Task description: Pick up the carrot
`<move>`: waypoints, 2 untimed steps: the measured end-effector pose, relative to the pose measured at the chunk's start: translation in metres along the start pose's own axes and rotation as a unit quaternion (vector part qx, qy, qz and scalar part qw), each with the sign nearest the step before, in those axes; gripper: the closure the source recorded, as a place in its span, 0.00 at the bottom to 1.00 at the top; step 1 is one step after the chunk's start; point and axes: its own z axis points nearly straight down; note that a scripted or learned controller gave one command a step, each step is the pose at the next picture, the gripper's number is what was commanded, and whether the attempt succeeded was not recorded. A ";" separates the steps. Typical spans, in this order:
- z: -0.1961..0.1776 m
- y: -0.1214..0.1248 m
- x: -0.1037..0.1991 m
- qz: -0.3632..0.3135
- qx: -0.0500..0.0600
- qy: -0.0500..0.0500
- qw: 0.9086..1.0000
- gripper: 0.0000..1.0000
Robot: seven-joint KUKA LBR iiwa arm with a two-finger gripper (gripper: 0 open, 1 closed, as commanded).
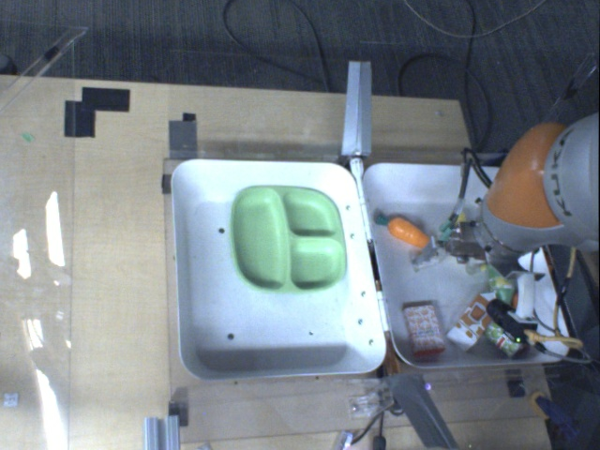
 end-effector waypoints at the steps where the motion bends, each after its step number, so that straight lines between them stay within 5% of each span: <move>1: 0.002 0.066 0.039 -0.020 0.002 0.001 1.000 0.00; 2: -0.010 0.069 0.041 -0.024 0.000 0.001 1.000 1.00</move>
